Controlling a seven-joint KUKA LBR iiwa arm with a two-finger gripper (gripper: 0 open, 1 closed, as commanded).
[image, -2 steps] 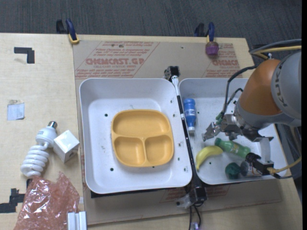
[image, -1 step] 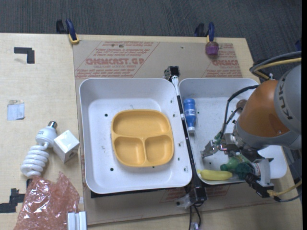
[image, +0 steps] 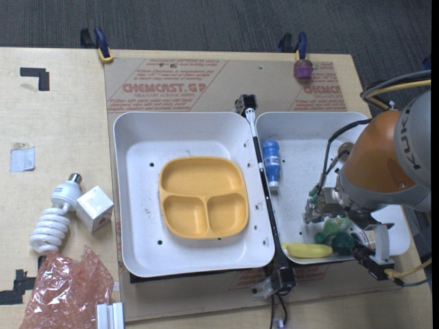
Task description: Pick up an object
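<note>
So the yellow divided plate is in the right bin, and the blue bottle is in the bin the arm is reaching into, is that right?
Not quite. The camera view shows the yellow divided plate in the left bin, not the right. The blue bottle is indeed in the right bin, where the arm reaches.

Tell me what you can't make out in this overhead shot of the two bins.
- End effector, camera view: the arm's orange wrist band covers it; finger state unreadable.
- Green object, right bin: partly under the arm; identity unclear.
- Yellow object: one end runs beneath the green object.
- Blue bottle: label too small to read.
- Pink plastic wrap: cut off by the bottom edge.
</note>
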